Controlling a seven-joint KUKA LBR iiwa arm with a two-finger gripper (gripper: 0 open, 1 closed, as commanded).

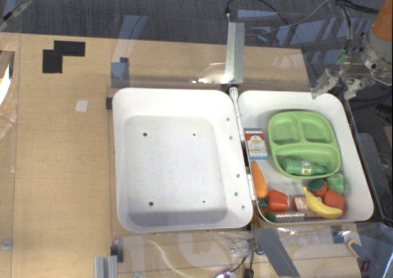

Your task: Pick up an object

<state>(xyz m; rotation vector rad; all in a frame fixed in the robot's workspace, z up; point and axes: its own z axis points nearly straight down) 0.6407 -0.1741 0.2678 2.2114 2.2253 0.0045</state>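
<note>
- Clearly, the gripper hangs at the upper right of the frame, just past the top edge of the right bin, with its two pale fingers spread apart and nothing between them.
- Every candidate object lies toward the lower part of the frame from those fingers, inside the right bin; the left bin fills the middle of the frame.
- Nearest to the gripper is the green divided tray, in the upper half of the right bin, with a small green bottle lying in its lower compartment, long axis roughly left to right across the frame.
- Further down, along the bin's bottom edge, sits a cluster: a yellow banana curving left to right, a red piece touching its right end, and a small green piece just above that.
- At the bin's left wall a small carton lies with its long axis up and down the frame, and an orange carrot lies just below it, also running along that wall; a red pepper-like item sits beside the carrot's lower end.
- My judgement: the coming move is a travel down and slightly left in the frame, then a descent; the banana offers a clear long axis to close across, while the carrot and carton hug the wall, which may crowd one finger.
</note>
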